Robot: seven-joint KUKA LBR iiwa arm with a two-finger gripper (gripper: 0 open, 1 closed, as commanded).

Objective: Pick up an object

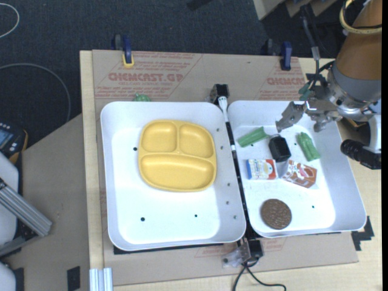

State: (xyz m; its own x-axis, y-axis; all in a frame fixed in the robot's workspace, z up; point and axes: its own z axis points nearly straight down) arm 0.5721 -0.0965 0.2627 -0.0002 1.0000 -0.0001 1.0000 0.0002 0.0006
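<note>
While the arm's upper part is cropped, the hand (301, 115) looks blurred.

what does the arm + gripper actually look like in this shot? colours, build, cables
The arm is a thick rounded body, grey low down with an orange band above the wrist and a yellowish ring at the top edge. The gripper is bare grey metal, blocky, with slim fingers and a green part beside the wrist. A dark cable runs up behind it.
</note>
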